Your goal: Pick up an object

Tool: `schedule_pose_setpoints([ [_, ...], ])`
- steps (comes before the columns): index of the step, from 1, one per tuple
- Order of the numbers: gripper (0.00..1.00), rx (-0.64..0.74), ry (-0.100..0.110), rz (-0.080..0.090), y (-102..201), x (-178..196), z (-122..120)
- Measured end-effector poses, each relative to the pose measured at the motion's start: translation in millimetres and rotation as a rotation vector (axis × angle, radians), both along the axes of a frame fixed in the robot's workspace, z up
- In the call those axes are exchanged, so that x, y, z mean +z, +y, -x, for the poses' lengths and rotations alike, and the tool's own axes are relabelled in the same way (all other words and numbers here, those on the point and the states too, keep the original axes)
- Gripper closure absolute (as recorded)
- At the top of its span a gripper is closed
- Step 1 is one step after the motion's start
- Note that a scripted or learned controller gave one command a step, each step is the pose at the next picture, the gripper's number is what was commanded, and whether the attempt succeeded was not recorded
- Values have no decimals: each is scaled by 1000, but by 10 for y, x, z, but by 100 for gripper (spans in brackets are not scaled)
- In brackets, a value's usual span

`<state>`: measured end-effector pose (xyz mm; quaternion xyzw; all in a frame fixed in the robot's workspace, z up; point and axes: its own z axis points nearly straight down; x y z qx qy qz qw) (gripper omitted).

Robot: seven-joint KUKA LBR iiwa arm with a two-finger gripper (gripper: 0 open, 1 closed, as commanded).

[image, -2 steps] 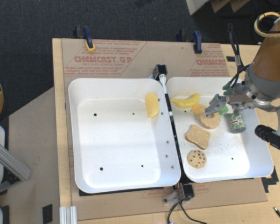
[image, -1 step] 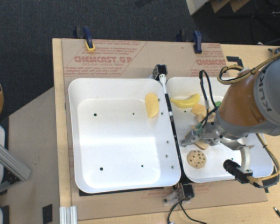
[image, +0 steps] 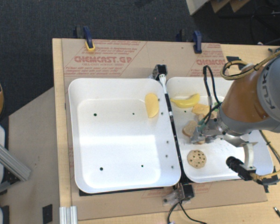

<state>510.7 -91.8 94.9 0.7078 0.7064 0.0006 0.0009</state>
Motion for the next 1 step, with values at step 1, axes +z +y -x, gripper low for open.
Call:
schedule_pose_setpoints([
  [1, 100, 12, -16, -2, 635, 966, -897],
])
